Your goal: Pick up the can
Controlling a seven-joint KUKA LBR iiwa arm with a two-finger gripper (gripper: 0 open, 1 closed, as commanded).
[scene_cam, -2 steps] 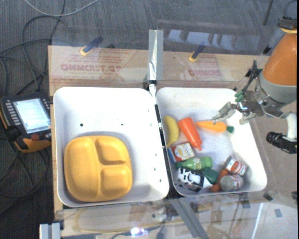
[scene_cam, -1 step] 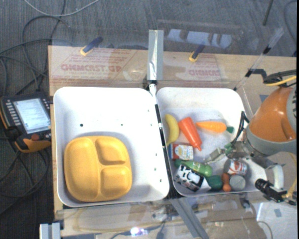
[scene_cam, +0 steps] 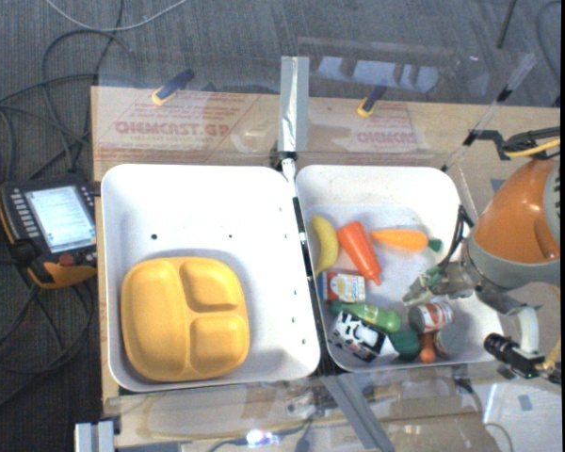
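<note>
on the desk (scene_cam: 122, 130) sit two white bins side by side, likely one as source and one as drop-off. the left bin (scene_cam: 198, 196) carries a yellow divided tray (scene_cam: 184, 318) lying flat toward its near corner. the right bin (scene_cam: 386, 191) holds a crowd of small things, bunched toward its near side where they lean on each other.

the grey arm (scene_cam: 518, 243), with its orange band, comes in from the right and hangs over that bin's near right part, which suits a reach for the can.

among the clutter: a banana (scene_cam: 327, 243) along the left wall, a large carrot (scene_cam: 360, 250) beside it, a smaller carrot (scene_cam: 400, 240) lying crosswise, a green bottle (scene_cam: 369, 315), a black and white carton (scene_cam: 358, 337) and a small red and white box (scene_cam: 342, 285).

the can (scene_cam: 434, 316), silver with a red label, lies tilted near the bin's right front corner, just beside the green bottle's end.

the hand (scene_cam: 440, 282) sits right above the can, touching or nearly so. i cannot tell how far it is spread, nor whether it grips anything; the can looks to rest in the bin.
</note>
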